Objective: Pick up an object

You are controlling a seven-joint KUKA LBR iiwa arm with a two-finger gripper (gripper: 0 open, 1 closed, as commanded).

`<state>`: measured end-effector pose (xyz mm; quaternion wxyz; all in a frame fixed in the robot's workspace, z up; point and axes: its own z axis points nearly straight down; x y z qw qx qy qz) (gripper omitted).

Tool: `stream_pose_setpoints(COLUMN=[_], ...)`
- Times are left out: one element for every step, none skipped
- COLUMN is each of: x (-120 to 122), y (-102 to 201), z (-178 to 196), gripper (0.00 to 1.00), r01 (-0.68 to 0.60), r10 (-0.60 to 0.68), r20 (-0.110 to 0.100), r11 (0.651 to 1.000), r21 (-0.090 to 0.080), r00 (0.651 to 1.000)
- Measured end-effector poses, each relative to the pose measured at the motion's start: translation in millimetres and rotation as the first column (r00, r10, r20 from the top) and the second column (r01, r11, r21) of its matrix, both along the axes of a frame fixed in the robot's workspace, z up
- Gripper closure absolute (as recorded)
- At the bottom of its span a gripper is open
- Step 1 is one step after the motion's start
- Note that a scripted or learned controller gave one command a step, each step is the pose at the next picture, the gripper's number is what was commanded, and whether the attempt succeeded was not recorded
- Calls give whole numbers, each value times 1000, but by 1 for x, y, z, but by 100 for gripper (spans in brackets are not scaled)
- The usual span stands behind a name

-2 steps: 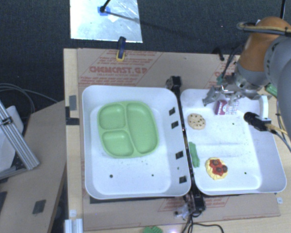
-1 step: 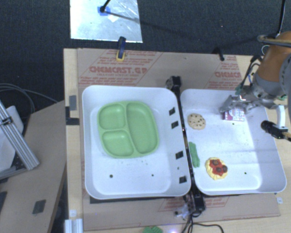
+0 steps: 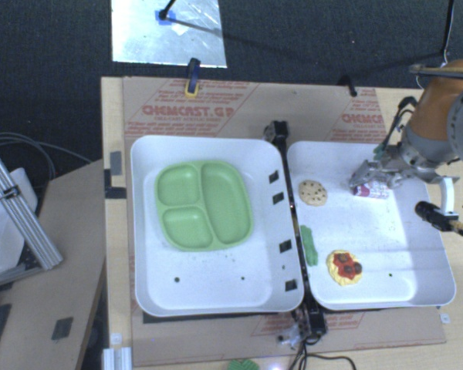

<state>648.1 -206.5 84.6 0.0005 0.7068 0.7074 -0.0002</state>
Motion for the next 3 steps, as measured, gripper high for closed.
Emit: stream_pose_setpoints(x=[22, -10, -7], y=[10, 7, 7], z=[1, 0, 12], gripper=[0, 0, 100], r01=[-4, 0, -2], r10=[4, 0, 2], r20=[6, 0, 5], r11=[1000, 1000, 1000], r21=[0, 0, -1], r00=[1000, 1000, 1000])
